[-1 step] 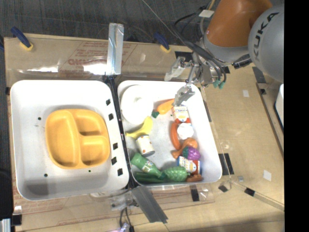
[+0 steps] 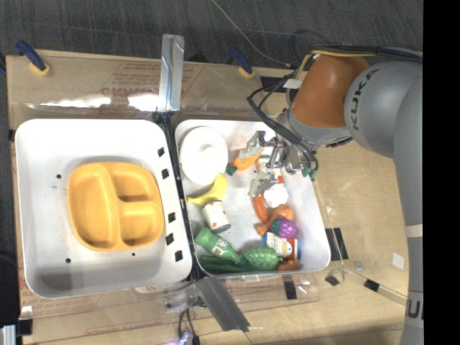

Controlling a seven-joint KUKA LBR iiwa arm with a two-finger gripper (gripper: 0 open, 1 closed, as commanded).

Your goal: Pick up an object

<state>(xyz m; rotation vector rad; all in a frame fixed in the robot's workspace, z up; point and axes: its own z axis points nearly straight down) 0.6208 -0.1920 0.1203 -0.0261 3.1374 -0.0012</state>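
right bin (image 2: 316, 214) crowded with toys, left bin (image 2: 36, 192) open around yellow tray (image 2: 115, 205)

tray (image 2: 115, 207) in left bin (image 2: 36, 149) | toys (image 2: 277, 228) in right bin (image 2: 320, 225)

Dark grey carpet (image 2: 108, 9) runs along the top behind a cardboard-covered bench (image 2: 359, 192), with blue clamps (image 2: 32, 57) on its far edge and black tape marks (image 2: 338, 244) near its right side.
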